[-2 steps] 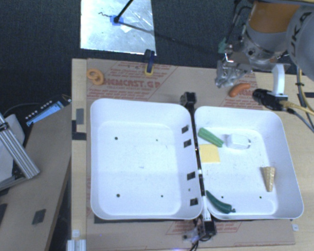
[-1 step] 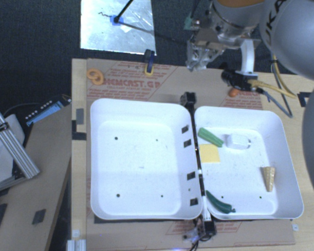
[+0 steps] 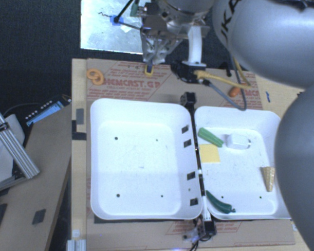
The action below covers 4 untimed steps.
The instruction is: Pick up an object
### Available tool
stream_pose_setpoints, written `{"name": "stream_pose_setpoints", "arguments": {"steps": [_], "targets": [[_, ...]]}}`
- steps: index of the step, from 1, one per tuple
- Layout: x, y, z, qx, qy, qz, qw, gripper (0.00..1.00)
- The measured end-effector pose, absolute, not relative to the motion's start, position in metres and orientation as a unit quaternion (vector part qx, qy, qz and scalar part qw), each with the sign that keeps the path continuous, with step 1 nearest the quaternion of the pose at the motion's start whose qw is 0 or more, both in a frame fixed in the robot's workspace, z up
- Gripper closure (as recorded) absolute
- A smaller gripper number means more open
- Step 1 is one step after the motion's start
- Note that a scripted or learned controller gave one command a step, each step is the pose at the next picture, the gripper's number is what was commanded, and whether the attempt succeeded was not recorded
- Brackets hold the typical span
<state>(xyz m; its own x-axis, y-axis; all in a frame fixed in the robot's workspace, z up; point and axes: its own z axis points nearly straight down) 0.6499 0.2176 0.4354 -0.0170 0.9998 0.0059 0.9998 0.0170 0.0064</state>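
Camera view: right bin (image 3: 270,121) holds five objects; tool (image 3: 154,58) state, cannot tell.

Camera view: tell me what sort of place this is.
Likely a robot-grasping lab bench. Two shallow white bins sit side by side on a printed board, the right bin holds small test items such as a yellow square, and a grey robot arm looms overhead.
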Motion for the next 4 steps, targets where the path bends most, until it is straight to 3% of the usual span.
{"name": "stream_pose_setpoints", "arguments": {"steps": [1, 2, 3, 4], "targets": [[0.597, 0.237, 0.543, 0.704, 0.711, 0.0066, 0.002, 1.00], [0.520, 0.235, 0.536, 0.704, 0.710, 0.0007, -0.001, 1.00], [0.509, 0.234, 0.524, 0.705, 0.709, -0.0001, 0.000, 1.00], [0.486, 0.109, 0.530, 0.711, 0.703, 0.0010, 0.002, 1.00]]}}
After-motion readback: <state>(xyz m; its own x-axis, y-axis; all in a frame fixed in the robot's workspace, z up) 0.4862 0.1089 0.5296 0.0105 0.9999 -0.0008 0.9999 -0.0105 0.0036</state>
